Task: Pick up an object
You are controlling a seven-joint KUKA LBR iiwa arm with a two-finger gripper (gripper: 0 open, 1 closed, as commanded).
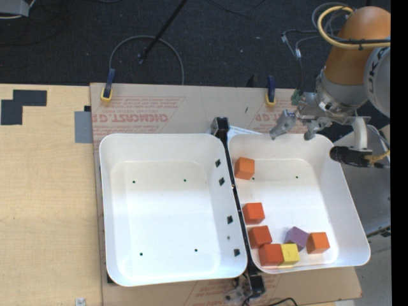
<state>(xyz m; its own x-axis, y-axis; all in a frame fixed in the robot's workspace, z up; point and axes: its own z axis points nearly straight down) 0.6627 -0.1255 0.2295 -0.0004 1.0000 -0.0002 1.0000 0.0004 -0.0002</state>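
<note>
My gripper [294, 127] hangs wide, nothing held, above right bin [347, 190] rim. Next: descend on 1 block [245, 167], approx centred.

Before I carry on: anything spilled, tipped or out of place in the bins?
Nothing stands out. All the foam blocks sit inside the right white bin: one orange cube apart near the divider, the others clustered at its near edge, with a yellow cube and a purple block. The two-finger gripper is above the far rim.

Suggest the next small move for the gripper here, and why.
Probably lower the gripper forward-left toward the lone orange block. The open fingers hang above the right bin's far rim, holding nothing, and that block sits apart from the cluster near the front.
</note>
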